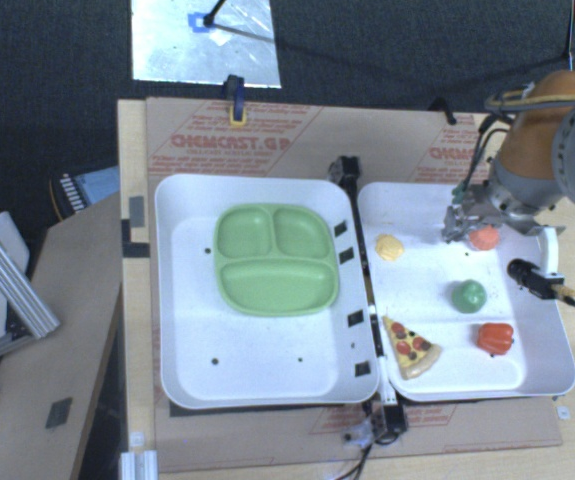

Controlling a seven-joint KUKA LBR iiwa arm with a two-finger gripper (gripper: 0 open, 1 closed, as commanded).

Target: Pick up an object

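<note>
Dark carpeted room around a pale bench

A shiny silver foil square lies on the dark speckled floor at the far side; a tan wooden side table stands left.

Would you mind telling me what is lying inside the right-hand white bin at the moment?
The right bin holds a yellow piece, a green ball, a pizza slice and a red pepper. A pinkish item sits beneath the pincer, partly covered by it.

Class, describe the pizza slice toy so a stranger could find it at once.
Find the right-hand white bin. At its near left corner lies a wedge-shaped toy pizza slice. It alone is triangular with red dots; the yellow lump, green ball and red pepper are rounded.
</note>
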